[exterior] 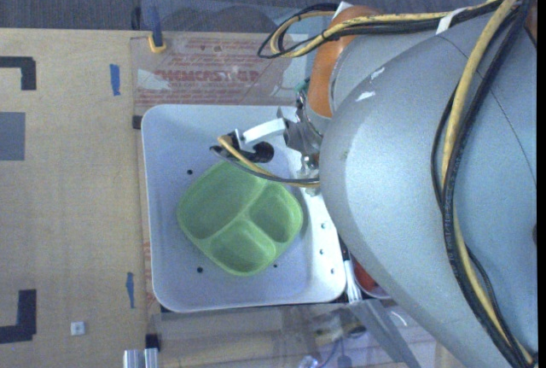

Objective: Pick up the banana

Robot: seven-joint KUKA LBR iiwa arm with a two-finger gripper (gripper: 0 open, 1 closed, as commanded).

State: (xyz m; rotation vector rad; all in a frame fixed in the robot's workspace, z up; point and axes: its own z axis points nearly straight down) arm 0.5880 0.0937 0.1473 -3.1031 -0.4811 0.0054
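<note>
- The grey arm [426, 187] was seen reaching in from the right, its bulk spread across the right half of the view. The orange band [324, 67] showed above the wrist.
- The gripper [300, 146] was placed low over the white bin [166, 178], toward that bin's upper right part.
- How far the gripper stood open could not be told (the wrist housing covered it from above). Whether anything was held could not be told either.
- Where the banana lay could not be told, so its place relative to the gripper was left unsettled.
- A green plate [241, 219], divided into three compartments, was laid flat on the bin's floor. It was turned cornerwise and sat about the middle of the bin.
- The plate's upper right edge was found just beside the gripper; whether the two were touching could not be judged.
- A small reddish-orange thing [368, 277] was glimpsed under the arm's lower edge, just right of the bin's lower right corner. It was too much covered to be named.
- The bench [68, 204], of pale wood, was seen to the left of the bin. It was marked with black corner marks [21, 72] and short strips of blue tape [115, 80].
</note>
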